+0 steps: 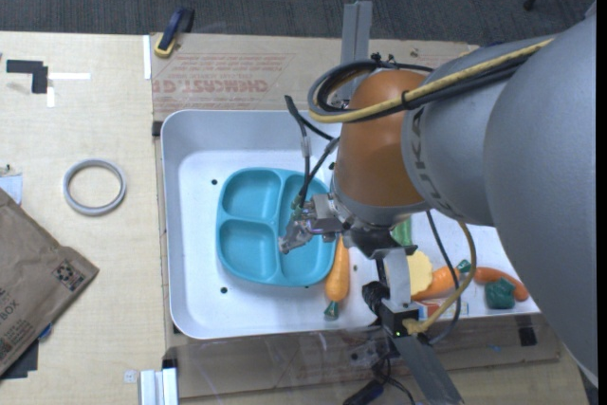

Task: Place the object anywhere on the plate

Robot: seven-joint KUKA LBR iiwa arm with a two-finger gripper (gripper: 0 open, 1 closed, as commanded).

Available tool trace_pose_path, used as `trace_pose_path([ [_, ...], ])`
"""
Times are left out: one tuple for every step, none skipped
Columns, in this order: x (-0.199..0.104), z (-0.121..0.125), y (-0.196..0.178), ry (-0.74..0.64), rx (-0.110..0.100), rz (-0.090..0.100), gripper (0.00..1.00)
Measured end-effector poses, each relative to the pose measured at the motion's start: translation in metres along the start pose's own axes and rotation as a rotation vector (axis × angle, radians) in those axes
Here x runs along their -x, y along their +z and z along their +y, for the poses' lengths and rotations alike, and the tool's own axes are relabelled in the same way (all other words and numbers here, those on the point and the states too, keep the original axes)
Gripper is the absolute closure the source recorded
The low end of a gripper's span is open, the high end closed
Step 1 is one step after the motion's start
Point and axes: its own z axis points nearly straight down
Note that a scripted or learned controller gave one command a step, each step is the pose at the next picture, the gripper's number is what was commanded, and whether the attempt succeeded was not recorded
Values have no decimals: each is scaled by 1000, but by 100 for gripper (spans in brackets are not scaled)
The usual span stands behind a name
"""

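**Gripper low over the blue plate, carrot lying beside it**

The grey arm (pixel 503 138) reaches in from the right, its orange band (pixel 379 142) hanging over the middle of the white bin (pixel 180 204). Below the band the gripper (pixel 296 237) sits over the right part of the blue plate (pixel 251 228), above the plate's right-hand compartment. From this slanted view I cannot tell whether the gripper is apart or together, and nothing can be seen between its tips.

The plate is a divided one with three compartments and lies on the bin floor, left of centre. A carrot (pixel 337 272) lies just beside the plate's right edge, its orange body pointing up toward the wrist and its green stub toward the near wall of the bin; it rests on the bin floor rather than on the plate. Further right, partly under cables, lie a yellow block (pixel 417 263), a second carrot (pixel 493 278) and a small green piece (pixel 501 295).

On the counter (pixel 85 119) to the left of the bin lie a roll of tape (pixel 95 186) and a brown paper bag (pixel 33 275). A blue-and-yellow tool (pixel 174 29) lies at the counter's far edge.
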Motion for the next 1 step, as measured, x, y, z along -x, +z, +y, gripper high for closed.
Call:
trace_pose_path([
  [1,1,-8,4,-1,-1,100],
])
